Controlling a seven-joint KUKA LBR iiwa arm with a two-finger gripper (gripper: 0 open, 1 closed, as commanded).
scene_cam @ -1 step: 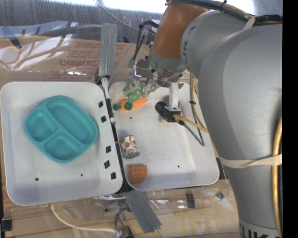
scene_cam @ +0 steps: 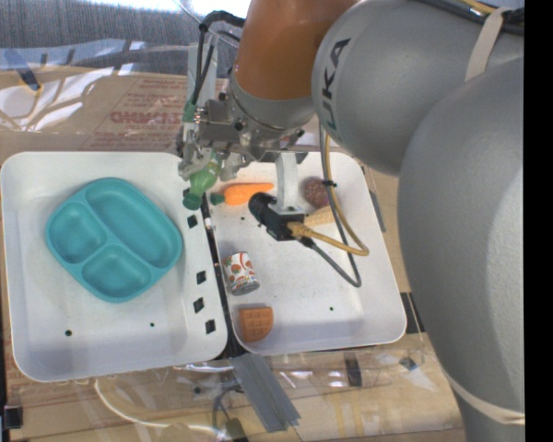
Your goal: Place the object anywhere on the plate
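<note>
Gripper [scene_cam: 201, 175]: just right of the teal plate [scene_cam: 114, 238], above the bin divider; fingers closed on a small green object [scene_cam: 196, 194]. Carrot [scene_cam: 244, 192], can [scene_cam: 242, 273], waffle [scene_cam: 255, 321]: farther right of plate.

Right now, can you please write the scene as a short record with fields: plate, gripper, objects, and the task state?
plate: teal divided plate in the left bin, nothing on it
gripper: gripper above the bins' divider, near the far edge
green object: small green object directly under the gripper
right bin: carrot, small can, waffle, brown round item
task state: nothing placed on the plate yet
</note>
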